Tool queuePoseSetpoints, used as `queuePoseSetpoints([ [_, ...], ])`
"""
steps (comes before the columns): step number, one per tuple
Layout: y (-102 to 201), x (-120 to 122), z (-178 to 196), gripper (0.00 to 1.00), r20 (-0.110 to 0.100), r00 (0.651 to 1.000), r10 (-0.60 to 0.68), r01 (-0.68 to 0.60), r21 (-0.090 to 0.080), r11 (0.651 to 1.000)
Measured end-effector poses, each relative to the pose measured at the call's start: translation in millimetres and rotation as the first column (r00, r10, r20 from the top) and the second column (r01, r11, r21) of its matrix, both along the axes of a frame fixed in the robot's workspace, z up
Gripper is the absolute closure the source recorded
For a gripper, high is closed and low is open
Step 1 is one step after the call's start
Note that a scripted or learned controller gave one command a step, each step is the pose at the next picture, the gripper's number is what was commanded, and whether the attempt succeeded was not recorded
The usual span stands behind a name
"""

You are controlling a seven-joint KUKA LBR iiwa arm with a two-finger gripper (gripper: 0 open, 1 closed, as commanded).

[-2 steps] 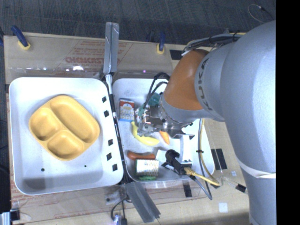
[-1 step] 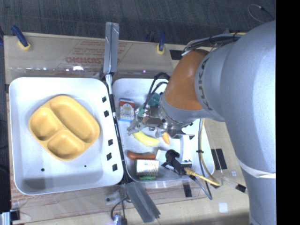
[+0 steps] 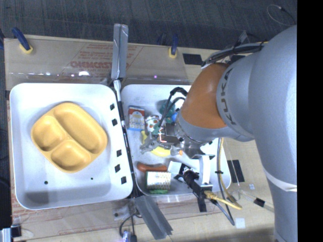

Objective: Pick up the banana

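Camera view: KUKA arm (image 3: 237, 100) is seen reaching in from right, wrist low over right bin (image 3: 132, 92). Gripper (image 3: 160, 141) sits amid clutter at bin centre. Jaw state cannot be told; they are masked by wrist and objects.

Risks, as judged: grasp may be missed or a neighbour may be pinched instead, since items are packed close. Small red-labelled packet (image 3: 136, 119) lies just far-left of gripper, red-and-green can (image 3: 157, 180) near side, orange-red item (image 3: 151, 166) between. Banana could be nudged under wrist and lost to cam. Cables at wrist could snag on bin contents.

Banana (image 3: 162, 152): only a pale yellow sliver is visible, just beneath/near side of gripper, in right bin, mostly occluded by arm. Shape and orientation cannot be judged. Contact w/ gripper unclear.

Left bin (image 3: 20, 135) holds yellow divided plate (image 3: 69, 136), well apart from action.
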State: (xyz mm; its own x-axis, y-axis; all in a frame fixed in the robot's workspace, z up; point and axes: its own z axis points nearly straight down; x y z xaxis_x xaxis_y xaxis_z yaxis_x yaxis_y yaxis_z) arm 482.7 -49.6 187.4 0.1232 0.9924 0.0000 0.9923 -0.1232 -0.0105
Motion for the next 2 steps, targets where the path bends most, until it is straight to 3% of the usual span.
queuePoseSetpoints([
  [1, -50.2, 23.6, -85.6, 0.0, -0.001, 0.999, -0.055, 0.055, 0.0, 0.999],
  [2, -49.5, 22.9, -80.2, 1.0, -0.01, 0.999, -0.051, 0.051, 0.002, 0.999],
])
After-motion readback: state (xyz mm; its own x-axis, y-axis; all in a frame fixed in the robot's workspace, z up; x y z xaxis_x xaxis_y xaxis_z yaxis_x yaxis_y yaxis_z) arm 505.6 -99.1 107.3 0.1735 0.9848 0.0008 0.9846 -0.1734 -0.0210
